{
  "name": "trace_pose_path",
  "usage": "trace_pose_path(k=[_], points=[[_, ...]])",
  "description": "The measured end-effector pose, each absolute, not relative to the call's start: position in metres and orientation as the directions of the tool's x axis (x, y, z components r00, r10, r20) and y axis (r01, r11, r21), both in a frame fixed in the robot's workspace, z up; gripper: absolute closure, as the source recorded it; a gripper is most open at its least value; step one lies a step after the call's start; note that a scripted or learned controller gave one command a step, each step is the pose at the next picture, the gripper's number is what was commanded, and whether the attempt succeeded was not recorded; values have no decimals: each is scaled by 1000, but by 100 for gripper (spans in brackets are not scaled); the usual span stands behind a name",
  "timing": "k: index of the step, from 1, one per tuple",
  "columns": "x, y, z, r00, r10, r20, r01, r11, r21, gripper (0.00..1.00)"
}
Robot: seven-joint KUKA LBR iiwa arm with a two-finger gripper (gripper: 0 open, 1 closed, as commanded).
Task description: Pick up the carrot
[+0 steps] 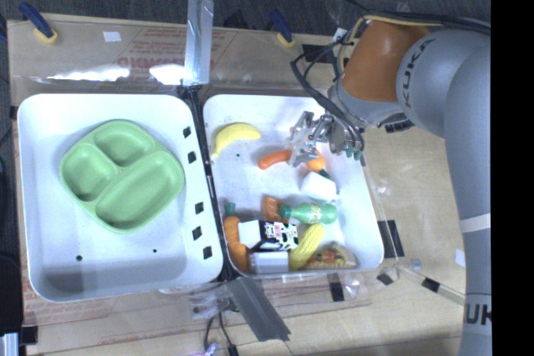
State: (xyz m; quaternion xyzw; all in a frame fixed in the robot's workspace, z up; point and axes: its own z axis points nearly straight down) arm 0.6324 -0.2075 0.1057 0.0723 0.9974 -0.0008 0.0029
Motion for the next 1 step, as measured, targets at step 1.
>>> trace_pose_path(k=[1], points=[[628, -211, 158, -916, 401, -6, 401, 916, 0, 100]])
